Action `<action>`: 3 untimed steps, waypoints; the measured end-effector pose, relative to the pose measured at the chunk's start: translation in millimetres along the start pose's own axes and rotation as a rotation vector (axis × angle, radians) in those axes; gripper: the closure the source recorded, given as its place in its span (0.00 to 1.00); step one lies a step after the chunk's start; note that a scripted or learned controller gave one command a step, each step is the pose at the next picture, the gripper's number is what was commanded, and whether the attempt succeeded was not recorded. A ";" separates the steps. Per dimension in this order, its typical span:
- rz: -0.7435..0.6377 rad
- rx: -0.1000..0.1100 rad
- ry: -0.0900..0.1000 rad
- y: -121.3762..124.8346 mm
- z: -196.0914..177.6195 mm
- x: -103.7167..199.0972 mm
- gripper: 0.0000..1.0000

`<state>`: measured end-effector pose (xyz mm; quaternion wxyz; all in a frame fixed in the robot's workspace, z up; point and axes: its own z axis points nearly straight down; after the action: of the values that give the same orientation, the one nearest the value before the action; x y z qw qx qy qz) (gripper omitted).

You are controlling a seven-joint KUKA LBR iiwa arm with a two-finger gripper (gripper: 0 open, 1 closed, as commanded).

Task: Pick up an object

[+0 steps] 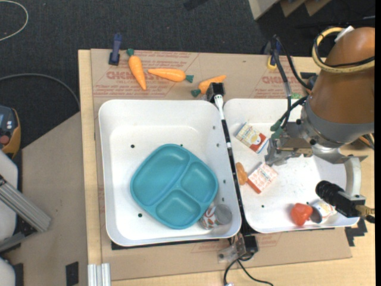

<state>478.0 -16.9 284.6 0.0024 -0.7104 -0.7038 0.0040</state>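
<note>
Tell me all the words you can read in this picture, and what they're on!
"CHEMS…": red print on the cardboard sheet under the bins; only the start is clear, the rest is too faint.
Small carton: print too small to read.
Red and white carton: print too blurred to read.

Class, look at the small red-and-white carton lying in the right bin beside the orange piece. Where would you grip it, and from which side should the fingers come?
Judging by its pose, grip the red-and-white carton across its narrower width, coming straight down from above. It lies flat and tilted in the right bin, so the fingers should turn to match its slant. The orange piece crowds its left end, so closing on the long sides looks safer.
</note>
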 end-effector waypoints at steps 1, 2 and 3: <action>-0.015 -0.001 0.004 -0.1 47.8 72.3 1.00; -0.018 -0.026 0.009 0.7 -97.1 127.9 1.00; -0.012 -0.030 0.008 6.1 -260.8 128.4 1.00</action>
<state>487.7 112.0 545.0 -0.0055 -0.7062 -0.7079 -0.0096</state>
